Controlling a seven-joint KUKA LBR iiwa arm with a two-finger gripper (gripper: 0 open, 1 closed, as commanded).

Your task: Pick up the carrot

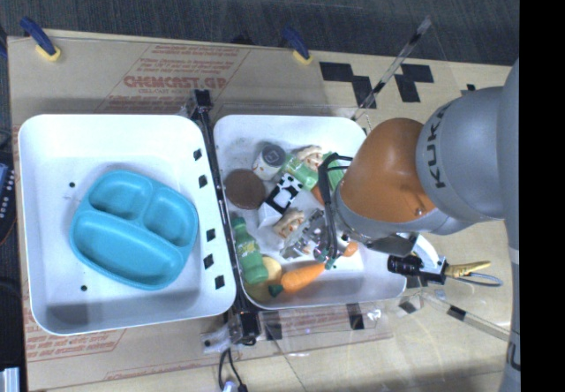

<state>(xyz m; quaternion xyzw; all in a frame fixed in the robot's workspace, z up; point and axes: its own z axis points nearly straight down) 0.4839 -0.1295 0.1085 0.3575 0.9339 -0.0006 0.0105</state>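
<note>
Low in the right-hand bin (pixel 380 130), we see the smooth, tapered orange carrot (pixel 302 277) lying beside the metal gripper (pixel 331 245); we cannot tell its state. A glossy blue tray (pixel 132 227) fills the left bin (pixel 44 143).

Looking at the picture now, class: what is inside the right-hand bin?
The right bin holds the carrot near its front edge, a brown disc and assorted clutter. The arm covers the bin's right side, hiding what lies beneath.
</note>
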